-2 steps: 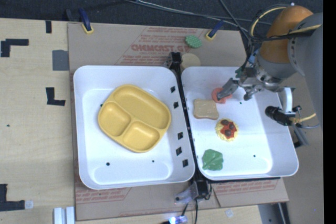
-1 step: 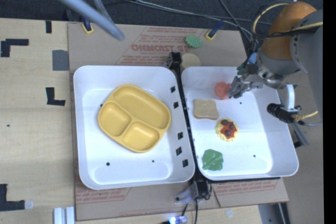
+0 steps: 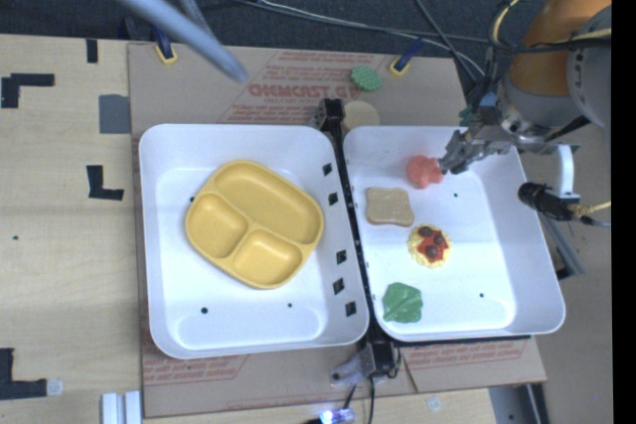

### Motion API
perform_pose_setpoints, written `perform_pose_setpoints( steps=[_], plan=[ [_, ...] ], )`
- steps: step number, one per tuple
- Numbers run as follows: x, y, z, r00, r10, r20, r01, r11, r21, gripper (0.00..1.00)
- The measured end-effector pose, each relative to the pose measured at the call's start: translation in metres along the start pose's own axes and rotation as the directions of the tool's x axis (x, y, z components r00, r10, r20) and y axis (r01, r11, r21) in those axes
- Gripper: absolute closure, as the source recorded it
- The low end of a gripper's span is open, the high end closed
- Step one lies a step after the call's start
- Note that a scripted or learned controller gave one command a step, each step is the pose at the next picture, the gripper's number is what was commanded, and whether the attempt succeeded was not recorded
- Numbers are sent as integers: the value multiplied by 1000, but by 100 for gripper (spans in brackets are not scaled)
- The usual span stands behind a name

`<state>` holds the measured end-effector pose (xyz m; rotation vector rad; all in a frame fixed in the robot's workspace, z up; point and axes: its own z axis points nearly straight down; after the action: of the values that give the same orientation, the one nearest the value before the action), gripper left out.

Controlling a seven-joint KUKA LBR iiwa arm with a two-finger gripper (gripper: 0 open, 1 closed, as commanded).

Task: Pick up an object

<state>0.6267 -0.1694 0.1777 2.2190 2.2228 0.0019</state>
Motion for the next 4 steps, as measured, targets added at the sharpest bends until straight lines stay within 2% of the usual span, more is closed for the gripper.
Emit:
perform_pose_setpoints(
  steps=[1, 2, 3, 4],
  plan=[
    [4, 1, -43, 1000, 0, 0, 0, 1000, -2, 100],
    [6, 4, -105, 1000, -1, 1, 1, 1000, -2, 100],
    [53, -17, -105, 1000, -1, 0, 1, 1000, 4, 100],
    [105, -35, -85, 1000, -2, 0, 2, 1000, 5, 100]
  ],
)
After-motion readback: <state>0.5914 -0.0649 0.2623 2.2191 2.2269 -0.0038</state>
